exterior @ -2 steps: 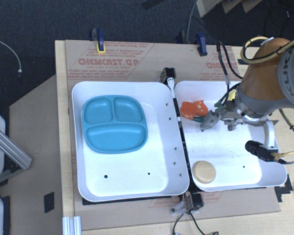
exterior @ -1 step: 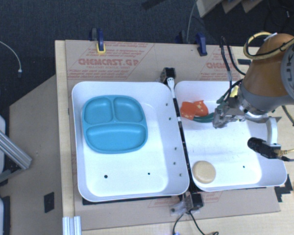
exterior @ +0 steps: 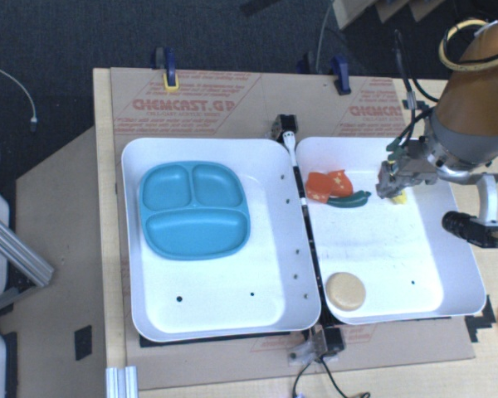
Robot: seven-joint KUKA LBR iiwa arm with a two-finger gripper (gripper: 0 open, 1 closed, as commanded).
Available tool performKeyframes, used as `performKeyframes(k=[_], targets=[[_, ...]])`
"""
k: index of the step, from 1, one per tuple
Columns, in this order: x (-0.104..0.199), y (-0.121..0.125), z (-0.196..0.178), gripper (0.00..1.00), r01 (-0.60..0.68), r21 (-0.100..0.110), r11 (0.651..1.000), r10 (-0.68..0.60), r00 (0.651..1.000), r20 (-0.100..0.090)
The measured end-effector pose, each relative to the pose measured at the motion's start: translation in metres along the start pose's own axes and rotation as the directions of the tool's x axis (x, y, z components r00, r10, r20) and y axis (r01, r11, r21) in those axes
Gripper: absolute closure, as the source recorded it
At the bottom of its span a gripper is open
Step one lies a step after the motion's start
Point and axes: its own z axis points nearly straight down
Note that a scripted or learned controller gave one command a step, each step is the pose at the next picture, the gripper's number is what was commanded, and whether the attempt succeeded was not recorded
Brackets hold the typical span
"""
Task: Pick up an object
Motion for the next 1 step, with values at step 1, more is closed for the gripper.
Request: performKeyframes(k=[1], targets=[[-0.0033,0.0034,-0.0437,1.0,0.0,-0.001,1.0,0.0,1.0,0.0]])
